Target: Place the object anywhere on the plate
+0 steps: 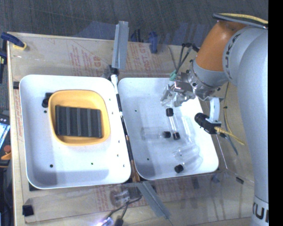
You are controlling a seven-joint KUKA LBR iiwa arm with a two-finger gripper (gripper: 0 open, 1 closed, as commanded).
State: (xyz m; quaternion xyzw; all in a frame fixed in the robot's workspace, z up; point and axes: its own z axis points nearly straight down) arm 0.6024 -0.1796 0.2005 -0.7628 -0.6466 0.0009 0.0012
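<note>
Noted on bench (61, 55): two white bins side by side. Left bin (33, 154): yellow plate (79, 117) with dark ribbed centre. Right bin (141, 164): several clear tubes with black caps (172, 126), scattered mid-bin toward the near right corner, well apart from plate. Gripper (173, 99) positioned above right bin's far side, over one tube's upper end; finger spread not discernible, hold on anything not confirmed. Faint red print across bench surface, illegible. White letters at arm's (245, 79) lower edge, cut off, unreadable.
</note>
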